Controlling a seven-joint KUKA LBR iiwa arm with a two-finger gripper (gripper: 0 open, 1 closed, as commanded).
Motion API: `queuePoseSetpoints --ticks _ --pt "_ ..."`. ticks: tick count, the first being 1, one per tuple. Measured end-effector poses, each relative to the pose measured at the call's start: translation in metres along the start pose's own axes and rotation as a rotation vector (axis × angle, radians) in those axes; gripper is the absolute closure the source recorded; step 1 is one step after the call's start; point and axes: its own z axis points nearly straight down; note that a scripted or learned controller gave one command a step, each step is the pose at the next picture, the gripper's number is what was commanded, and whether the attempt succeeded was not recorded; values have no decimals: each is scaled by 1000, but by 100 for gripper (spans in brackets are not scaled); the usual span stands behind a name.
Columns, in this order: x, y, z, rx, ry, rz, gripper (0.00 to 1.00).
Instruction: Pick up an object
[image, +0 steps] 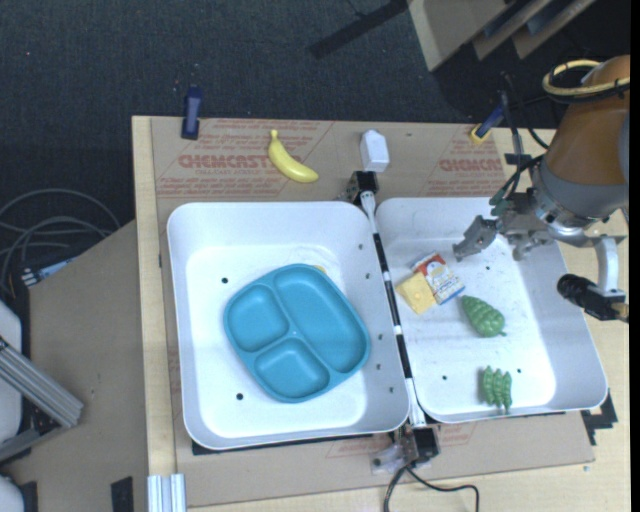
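The right bin (570, 345) holds several small items: a yellow block (415, 294), a red, white and blue packet (441, 275) touching it, a bumpy green fruit-like piece (483, 316), and a darker green leafy piece (496, 388) near the front wall. My gripper (497, 241) hangs over the back of this bin, up and to the right of the packet. It is open, its two fingers spread apart with nothing between them.
A blue divided plate (295, 331) lies in the left bin (200, 250). Behind the bins, a toy banana (291, 160), a small white block (375, 150) and a blue clip (191, 112) rest on the cardboard bench top. A black knob (585, 292) on the arm overhangs the bin's right wall.
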Motion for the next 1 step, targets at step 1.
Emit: queuePoseSetpoints --ticks 1 --pt "4 -38 106 1 0 1 0"
